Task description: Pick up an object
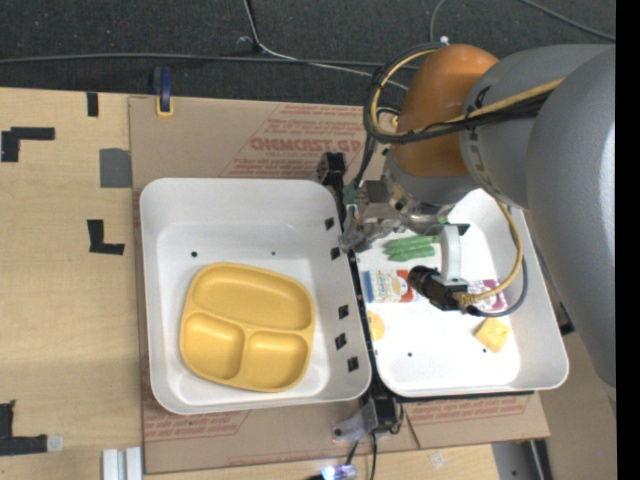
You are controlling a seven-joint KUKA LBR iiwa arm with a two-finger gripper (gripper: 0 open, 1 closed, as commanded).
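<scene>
Two bins [160,218], left holding yellow tray [247,325]

"CHEMCAST" on cardboard sheet [262,133]

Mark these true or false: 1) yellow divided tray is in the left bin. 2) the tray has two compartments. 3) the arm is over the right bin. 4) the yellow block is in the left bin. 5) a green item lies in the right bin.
1) True: the yellow divided tray lies in the left bin.
2) False: it has three compartments, one wide and two smaller.
3) True: the arm hangs over the far end of the right bin.
4) False: the yellow block lies in the right bin, toward its near right corner.
5) True: the green item lies just under the gripper.
</scene>
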